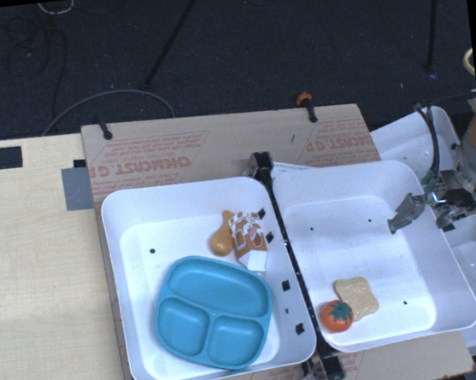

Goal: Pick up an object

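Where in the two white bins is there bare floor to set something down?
Right white bin: bare floor across its far and middle parts, between the centre divider and the hand; the red toy tomato and tan toast-shaped piece crowd its near-left corner. Left white bin: crowded by the blue divided plate, bare along the far-left wall.

Two shallow white bins, the left (131,232) and the right (409,181), look like smooth moulded plastic with a soft sheen, and they sit on a flat sheet of matt brown printed cardboard (215,144) laid over a pale, matt wood-grain bench top (36,296). In the left bin a blue three-compartment tray (213,313) appears to be smooth, slightly glossy plastic. In the right bin a small red tomato-shaped toy (336,316) has a shiny skin, while the tan toast-shaped piece (358,295) beside it looks duller, possibly foam or soft plastic.
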You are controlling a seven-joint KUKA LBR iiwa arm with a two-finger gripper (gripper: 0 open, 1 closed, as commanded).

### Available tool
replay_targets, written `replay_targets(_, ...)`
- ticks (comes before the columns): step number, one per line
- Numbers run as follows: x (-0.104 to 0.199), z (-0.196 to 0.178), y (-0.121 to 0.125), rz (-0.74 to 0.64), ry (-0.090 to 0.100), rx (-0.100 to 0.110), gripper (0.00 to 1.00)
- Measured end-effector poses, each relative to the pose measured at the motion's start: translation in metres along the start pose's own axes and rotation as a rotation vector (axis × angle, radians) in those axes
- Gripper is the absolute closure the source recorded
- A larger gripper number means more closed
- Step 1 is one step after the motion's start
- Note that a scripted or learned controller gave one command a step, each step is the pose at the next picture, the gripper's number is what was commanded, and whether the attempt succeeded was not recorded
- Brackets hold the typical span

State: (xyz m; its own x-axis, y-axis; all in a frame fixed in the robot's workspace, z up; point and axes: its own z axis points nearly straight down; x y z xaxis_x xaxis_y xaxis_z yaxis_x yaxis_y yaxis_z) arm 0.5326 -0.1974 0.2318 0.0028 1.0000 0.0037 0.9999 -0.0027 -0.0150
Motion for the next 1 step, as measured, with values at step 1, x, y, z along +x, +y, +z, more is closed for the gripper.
replay_targets(1, 0.0002, -0.0069, 0.0024, -0.003, -0.003, -0.012, 0.0)
